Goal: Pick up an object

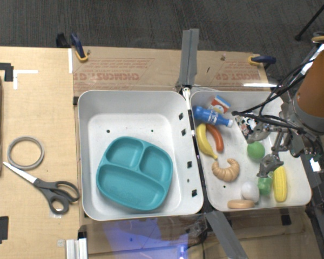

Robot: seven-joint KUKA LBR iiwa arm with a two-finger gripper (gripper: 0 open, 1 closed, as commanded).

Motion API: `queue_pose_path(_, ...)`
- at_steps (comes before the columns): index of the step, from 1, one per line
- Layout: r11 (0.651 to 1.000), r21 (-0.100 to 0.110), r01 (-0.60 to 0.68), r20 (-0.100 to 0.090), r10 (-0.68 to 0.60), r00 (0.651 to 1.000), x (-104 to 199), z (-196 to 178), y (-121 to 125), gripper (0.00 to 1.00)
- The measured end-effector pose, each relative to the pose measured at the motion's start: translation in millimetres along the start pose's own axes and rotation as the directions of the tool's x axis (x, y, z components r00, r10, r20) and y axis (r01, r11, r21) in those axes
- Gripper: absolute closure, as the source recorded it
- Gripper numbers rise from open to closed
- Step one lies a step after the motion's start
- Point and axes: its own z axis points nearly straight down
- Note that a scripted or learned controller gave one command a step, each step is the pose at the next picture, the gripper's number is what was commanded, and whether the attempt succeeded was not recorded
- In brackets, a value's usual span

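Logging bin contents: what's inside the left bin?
The left bin holds one teal divided plate, lying flat with nothing in its compartments. Whatever lies beneath the plate is covered.

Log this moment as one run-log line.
arm: over right bin | gripper: low, near green ball and corn cob | hold: none seen | left bin: teal divided plate

One fixed camera looks down at a slant on the bench from above, far enough to take in both shallow white plastic bins [86, 144] side by side, with the two-finger metal gripper [267, 166] at the view's right, over the right-hand bin.
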Motion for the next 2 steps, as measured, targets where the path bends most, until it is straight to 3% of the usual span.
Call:
queue_pose_path(1,0.989,0.000,0.151,0.000,-0.151,0.989,-29.6,154.1,18.5,0.00)
queue_pose_path(2,0.997,0.000,0.082,0.003,-0.082,0.997,-98.5,153.2,-4.6,0.00)
